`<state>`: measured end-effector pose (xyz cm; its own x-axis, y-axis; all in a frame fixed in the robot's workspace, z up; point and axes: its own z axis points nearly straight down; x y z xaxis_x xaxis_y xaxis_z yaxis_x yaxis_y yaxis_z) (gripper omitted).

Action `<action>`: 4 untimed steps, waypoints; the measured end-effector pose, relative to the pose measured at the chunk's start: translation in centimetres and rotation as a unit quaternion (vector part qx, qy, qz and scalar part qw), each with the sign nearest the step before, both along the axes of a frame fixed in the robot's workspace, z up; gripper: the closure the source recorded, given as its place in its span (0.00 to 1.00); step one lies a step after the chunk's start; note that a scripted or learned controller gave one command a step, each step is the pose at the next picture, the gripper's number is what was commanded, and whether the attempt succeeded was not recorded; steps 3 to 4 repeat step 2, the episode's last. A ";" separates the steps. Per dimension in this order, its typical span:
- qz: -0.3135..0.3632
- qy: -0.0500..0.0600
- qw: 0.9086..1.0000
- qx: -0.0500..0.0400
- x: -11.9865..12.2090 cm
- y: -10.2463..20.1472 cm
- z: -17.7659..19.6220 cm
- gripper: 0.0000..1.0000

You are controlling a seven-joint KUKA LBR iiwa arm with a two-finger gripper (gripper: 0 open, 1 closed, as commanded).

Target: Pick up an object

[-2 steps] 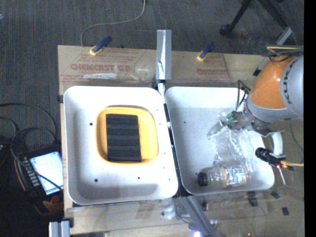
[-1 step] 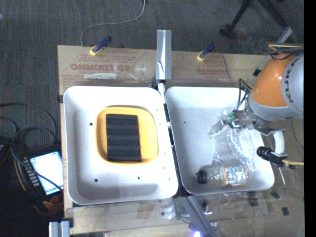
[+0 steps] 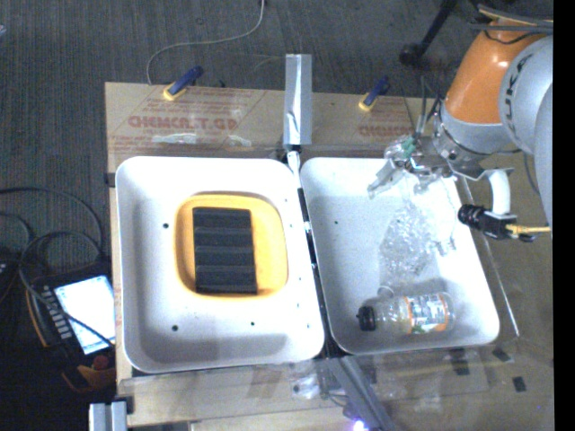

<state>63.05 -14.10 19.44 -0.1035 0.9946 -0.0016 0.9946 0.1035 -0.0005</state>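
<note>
the arm is seen entering from the right, with the pincer positioned over the far edge of the right bin. whether the pincer is spread or pressed together cannot be told. a bottle with an orange label and dark cap is laid on its side near the front wall of the right bin, well apart from the pincer. a crumpled clear item is located between bottle and pincer. a yellow tray with a black ribbed insert is placed in the left bin.
</note>
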 end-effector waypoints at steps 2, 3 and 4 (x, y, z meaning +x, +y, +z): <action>-0.105 0.001 0.994 0.000 -2.4 5.4 -1.1 1.00; -0.105 0.001 0.994 0.000 -2.4 5.4 -1.1 1.00; -0.105 0.001 0.994 0.000 -2.4 5.4 -1.1 1.00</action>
